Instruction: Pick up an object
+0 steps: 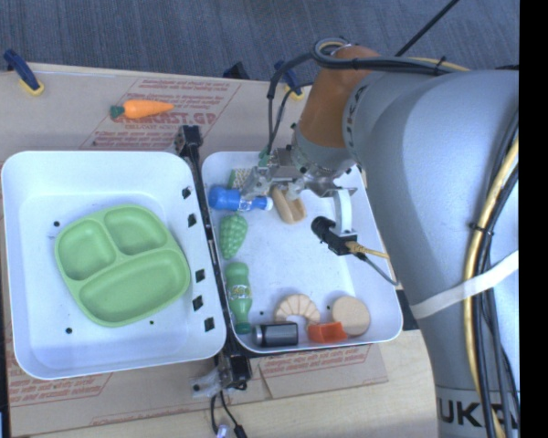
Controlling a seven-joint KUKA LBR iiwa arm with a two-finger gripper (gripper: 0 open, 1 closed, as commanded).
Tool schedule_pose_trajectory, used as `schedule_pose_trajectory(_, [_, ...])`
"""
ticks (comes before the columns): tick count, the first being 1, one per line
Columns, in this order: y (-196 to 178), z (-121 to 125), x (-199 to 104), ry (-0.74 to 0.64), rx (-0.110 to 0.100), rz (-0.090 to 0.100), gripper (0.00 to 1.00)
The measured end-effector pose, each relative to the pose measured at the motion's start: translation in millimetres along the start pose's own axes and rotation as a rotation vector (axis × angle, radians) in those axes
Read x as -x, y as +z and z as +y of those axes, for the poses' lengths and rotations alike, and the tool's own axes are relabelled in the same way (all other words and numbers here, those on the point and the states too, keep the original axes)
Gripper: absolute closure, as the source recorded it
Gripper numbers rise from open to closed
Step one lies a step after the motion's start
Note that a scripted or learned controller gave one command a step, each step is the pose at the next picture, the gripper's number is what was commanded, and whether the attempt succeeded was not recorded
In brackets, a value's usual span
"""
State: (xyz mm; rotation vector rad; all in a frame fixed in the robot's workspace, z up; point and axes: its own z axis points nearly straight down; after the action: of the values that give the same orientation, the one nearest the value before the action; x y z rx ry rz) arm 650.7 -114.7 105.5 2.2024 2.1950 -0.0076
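My gripper (267, 186) is low in the far part of the right bin (379, 272), under the grey arm with its orange band. A blue bottle (230, 199) lies just to its left, with its white cap end touching or nearly touching the gripper. A tan bread-like piece (290, 210) lies directly below the gripper. I see nothing clearly held between the fingers.
The right bin also holds a green bumpy piece (233, 234), a green bottle (238, 292), a croissant (298, 308), a tan disc (352, 315), an orange piece (326, 333) and a dark can (277, 334). The left bin (18, 245) holds a green divided plate (121, 263). A carrot (142, 109) lies on the cardboard.
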Motion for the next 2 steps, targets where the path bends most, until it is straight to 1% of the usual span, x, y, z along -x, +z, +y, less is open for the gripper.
schedule_pose_trajectory(1, [-0.1,4.7,-4.8,0.0,0.003,0.002,0.0])
schedule_pose_trajectory(2, [0.0,12.5,-14.4,-0.006,0.004,0.009,0.0])
